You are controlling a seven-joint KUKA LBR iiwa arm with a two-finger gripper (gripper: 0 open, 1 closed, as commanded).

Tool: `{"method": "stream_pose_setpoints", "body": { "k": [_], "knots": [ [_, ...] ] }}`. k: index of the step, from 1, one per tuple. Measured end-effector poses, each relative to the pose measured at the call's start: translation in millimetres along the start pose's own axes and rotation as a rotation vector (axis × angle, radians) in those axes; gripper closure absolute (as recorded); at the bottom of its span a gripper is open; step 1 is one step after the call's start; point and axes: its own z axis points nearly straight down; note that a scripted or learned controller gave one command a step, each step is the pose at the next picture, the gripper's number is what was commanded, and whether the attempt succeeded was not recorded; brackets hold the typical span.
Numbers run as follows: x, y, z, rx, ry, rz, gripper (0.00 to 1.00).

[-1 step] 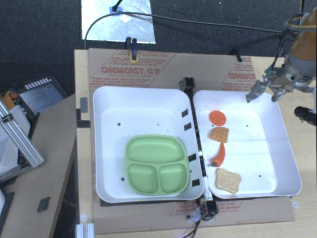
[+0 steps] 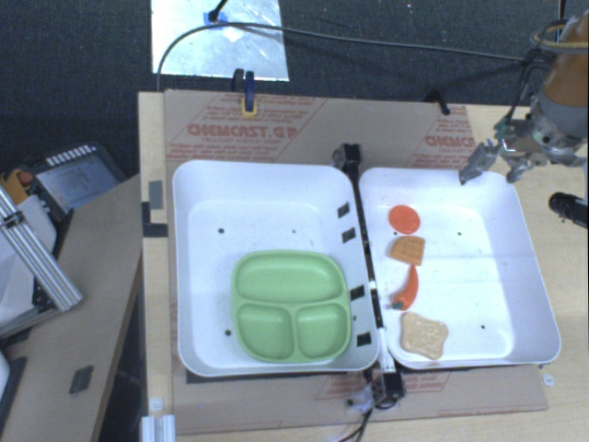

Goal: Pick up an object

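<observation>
Camera view: gripper fingers spread wide, holding nothing, over right bin at its 1 o'clock corner. Orange disc, tan square, red pepper, bread slice along its 9 o'clock side. Green divided plate in left bin.

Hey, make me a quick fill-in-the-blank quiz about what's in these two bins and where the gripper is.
1. The green divided plate lies in the ____ bin as the camera sees it.
2. The right bin holds ____ small food items in a column near its left wall.
3. The topmost of those items, the round slice, is coloured ____.
4. The gripper hangs over the right bin's far ____ corner.

Missing words: left; four; red-orange; right
</observation>
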Motion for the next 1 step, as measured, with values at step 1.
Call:
{"method": "stream_pose_setpoints", "body": {
  "k": [1],
  "knots": [
    [7.9, 2.7, 45.1, 0.002, 0.001, -0.003, 0.0]
  ]
}}
